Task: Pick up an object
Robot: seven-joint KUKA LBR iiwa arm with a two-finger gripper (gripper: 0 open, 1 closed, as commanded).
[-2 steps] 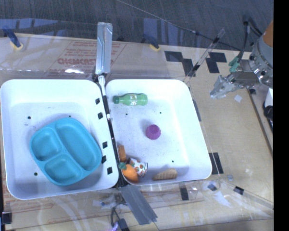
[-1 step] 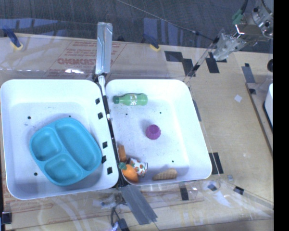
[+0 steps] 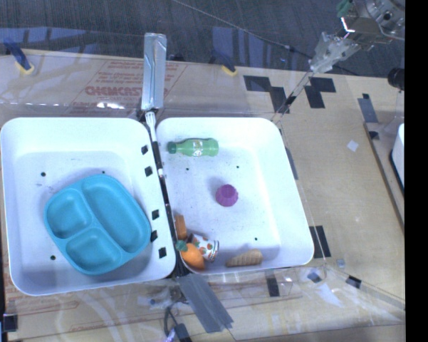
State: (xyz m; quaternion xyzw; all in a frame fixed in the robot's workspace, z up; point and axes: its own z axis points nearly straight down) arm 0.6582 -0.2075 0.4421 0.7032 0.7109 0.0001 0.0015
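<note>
Nothing is picked up yet: the gripper [image 3: 326,54] hangs at the upper right of the frame, well apart from both bins, and I cannot tell whether it is spread or closed. Largest to smallest, a blue divided tray [image 3: 96,223] lies in the left bin [image 3: 14,148], while the right bin [image 3: 288,212] holds a green bottle [image 3: 193,147] near its top edge, an orange jumble [image 3: 194,251] at its lower left corner, a brown piece [image 3: 244,259] along the bottom wall and a purple object [image 3: 226,195] alone mid-bin, with nothing crowding it.
</note>
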